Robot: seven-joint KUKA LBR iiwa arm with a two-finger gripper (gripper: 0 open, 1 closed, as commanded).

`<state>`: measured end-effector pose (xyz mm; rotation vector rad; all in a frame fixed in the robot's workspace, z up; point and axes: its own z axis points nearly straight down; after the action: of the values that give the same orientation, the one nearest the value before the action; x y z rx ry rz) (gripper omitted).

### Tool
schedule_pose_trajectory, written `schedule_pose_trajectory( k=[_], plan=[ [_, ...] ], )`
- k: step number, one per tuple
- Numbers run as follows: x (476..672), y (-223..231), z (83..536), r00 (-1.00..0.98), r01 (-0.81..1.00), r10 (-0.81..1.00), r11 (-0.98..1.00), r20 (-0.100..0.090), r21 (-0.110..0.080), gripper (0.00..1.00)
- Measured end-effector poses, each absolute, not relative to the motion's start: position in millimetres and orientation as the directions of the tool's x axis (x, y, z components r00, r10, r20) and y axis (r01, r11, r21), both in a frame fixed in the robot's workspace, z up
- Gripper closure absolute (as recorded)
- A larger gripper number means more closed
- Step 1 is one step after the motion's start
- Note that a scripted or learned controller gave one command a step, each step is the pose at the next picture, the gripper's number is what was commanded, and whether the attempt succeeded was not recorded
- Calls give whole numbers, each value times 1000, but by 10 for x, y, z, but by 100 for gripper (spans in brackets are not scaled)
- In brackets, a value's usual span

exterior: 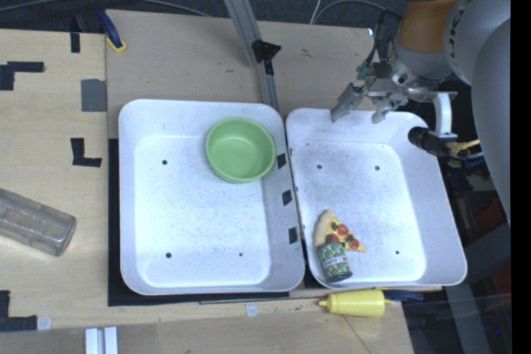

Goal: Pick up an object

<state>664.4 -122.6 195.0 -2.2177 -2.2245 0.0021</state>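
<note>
A green bowl (pixel 241 148) sits in the left bin (pixel 149 203), near its back right corner. In the right bin (pixel 415 203) a pizza slice toy (pixel 336 230) lies near the front left, with a small green can (pixel 335 260) touching it just in front. My gripper (pixel 363 107) hangs above the back edge of the right bin, its two fingers spread apart with nothing between them. It is well away from the pizza slice and the can, and to the right of the bowl.
A yellow mustard bottle (pixel 355 303) lies on the bench in front of the right bin. A clear plastic cup (pixel 33 221) lies on its side at the far left. A grey pole (pixel 241 4) slants up behind the bins. Cables run behind the arm.
</note>
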Motion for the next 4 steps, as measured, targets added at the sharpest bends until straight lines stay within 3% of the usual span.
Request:
schedule_pose_trajectory(
  k=[1, 2, 3, 4],
  plan=[
    [6643, -1227, 1950, -3, 1000, 1000, 3, -1, -2, 0],
    [6617, -1230, 1301, -2, 1000, 1000, 2, -1, -8, 0],
    [6615, -1220, 871, -3, 1000, 1000, 3, -2, -1, 0],
    [6617, -1212, 985, -4, 1000, 1000, 4, -2, -2, 100]
  ],
)
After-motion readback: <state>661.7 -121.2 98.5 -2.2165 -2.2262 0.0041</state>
